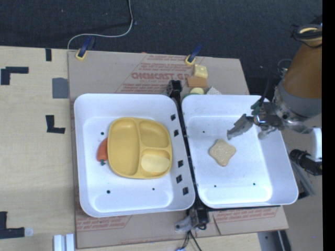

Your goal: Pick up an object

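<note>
A flat beige piece shaped like a slice of toast (222, 152) lies in the middle of the right bin (272, 192). My gripper (246, 134) hangs above that bin's back right part, up and to the right of the beige piece and apart from it. It is open with nothing between its fingers. In the left bin (89, 192) sits a yellow divided plate (140, 147). A red-orange object (102, 150) pokes out from under the plate's left edge.
Behind the bins, on the cardboard, lie a yellow block (200, 71), a brown block (197, 81) and a small pale green piece (196, 91). Black clips run along the ridge between the two bins (180, 140). The arm (303, 82) stands over the right bin's right side.
</note>
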`<state>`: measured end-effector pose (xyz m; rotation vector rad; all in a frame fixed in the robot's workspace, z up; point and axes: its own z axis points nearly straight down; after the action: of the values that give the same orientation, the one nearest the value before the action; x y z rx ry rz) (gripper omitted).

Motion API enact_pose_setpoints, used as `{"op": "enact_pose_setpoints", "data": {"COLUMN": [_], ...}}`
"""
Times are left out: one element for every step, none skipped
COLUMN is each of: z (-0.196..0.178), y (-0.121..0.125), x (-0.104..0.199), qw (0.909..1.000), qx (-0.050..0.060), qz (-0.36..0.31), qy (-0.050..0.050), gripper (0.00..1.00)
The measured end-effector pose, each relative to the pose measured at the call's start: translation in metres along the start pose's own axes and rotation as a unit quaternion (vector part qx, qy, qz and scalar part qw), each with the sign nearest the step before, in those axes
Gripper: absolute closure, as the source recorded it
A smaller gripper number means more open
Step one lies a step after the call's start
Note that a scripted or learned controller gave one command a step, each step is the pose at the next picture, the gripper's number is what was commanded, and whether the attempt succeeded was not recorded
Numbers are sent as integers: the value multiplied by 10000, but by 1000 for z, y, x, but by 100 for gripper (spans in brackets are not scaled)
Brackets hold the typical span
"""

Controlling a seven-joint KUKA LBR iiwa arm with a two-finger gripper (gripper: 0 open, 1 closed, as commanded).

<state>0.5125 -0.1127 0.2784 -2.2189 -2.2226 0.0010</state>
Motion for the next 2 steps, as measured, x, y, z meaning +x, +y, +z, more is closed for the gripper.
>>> {"op": "enact_pose_setpoints", "data": {"z": [97, 196], "y": [43, 51], "x": [-11, -22], "qw": [10000, 10000], "qx": [13, -31], "qz": [2, 6], "qy": [-2, -29], "gripper": [0, 0]}}
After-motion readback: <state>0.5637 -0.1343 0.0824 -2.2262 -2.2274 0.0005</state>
